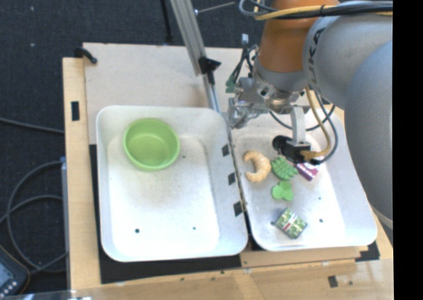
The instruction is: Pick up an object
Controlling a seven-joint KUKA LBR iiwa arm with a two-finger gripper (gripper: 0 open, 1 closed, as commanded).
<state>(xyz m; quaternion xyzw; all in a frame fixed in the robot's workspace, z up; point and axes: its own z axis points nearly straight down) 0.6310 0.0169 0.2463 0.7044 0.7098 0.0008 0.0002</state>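
Gripper (239, 115) sits at the right bin's (344, 223) far corner; you cannot tell its state.
Risk: it hits the bin wall and misses the croissant (257, 165).

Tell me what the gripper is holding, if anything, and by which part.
Cannot be told. The gripper sits at the far end of the right bin, its tips hidden; no object shows between them.

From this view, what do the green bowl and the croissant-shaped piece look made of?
The green bowl in the left bin looks like moulded plastic: one even lime colour, a smooth rounded rim and a soft sheen. The croissant-shaped piece in the right bin looks like a plastic or rubber toy food: tan, ridged and matte. Which of the two is unclear.
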